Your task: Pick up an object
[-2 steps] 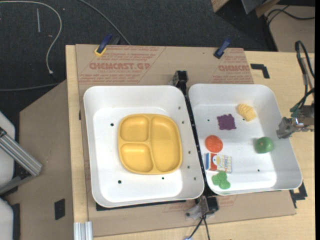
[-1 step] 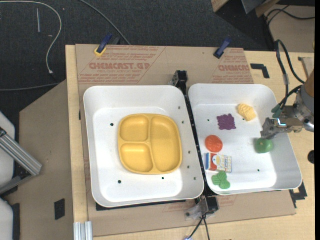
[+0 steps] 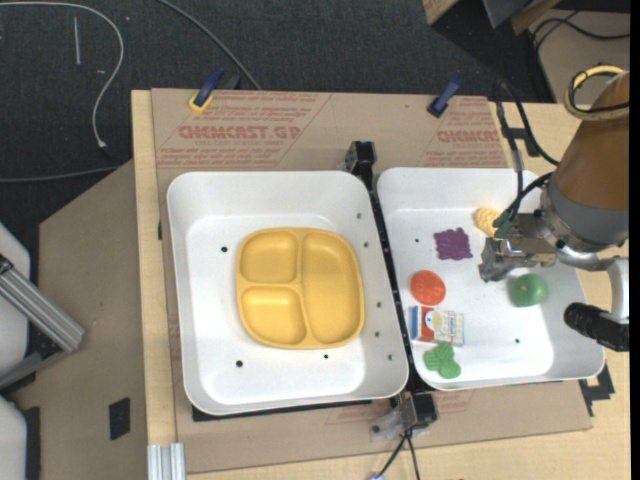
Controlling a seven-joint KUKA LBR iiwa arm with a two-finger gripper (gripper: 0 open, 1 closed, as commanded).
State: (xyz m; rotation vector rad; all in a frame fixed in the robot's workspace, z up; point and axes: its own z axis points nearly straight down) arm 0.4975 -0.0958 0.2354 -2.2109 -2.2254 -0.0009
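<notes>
On the surface point(image 3: 100, 268) stand two shallow white bins side by side. The left bin point(image 3: 200, 228) holds a yellow plate point(image 3: 300, 288) with three compartments, lying flat near its middle. In the right bin point(image 3: 420, 198) several small objects are spread. At its left side lies an orange-red round piece point(image 3: 429, 287), below it a small carton point(image 3: 437, 324), and below that a green leafy toy point(image 3: 442, 361). A purple piece point(image 3: 452, 243) lies higher, near the middle. A yellow object point(image 3: 486, 219) is just beside the pincer point(image 3: 497, 261), which hangs low over the bin. Whether it is open or closed, I cannot tell. A green ball point(image 3: 527, 289) lies near it, lower right.
</notes>
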